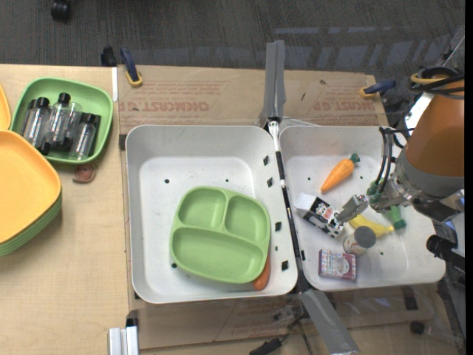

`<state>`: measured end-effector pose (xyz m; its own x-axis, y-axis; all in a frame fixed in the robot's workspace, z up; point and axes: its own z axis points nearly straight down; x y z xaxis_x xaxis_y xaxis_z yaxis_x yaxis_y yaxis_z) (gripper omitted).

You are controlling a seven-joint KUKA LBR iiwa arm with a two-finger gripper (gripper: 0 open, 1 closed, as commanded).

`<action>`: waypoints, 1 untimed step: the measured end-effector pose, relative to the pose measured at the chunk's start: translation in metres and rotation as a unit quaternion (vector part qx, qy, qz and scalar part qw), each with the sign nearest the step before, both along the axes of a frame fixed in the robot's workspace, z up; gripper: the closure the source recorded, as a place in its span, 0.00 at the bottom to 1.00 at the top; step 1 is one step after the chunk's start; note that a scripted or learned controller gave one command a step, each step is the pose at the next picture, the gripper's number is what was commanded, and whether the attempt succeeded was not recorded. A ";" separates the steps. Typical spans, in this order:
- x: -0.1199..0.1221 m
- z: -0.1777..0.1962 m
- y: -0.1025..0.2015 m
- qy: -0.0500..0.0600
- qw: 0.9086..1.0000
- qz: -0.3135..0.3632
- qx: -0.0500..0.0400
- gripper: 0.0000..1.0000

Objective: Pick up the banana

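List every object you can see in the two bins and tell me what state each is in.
Yellow plastic banana: lying flat in the right bin, under the claw.
Orange toy carrot: lying free, apart from the claw.
Green divided plate: right side up in the left bin.
Pink-and-white packet: lying flat.
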<state>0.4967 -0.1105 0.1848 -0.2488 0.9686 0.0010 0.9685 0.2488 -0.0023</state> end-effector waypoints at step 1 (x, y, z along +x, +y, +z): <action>0.045 0.006 0.019 -0.001 0.999 -0.046 -0.001 0.00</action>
<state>0.5415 -0.0918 0.1907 -0.1582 0.9874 -0.0006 0.9874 0.1582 -0.0013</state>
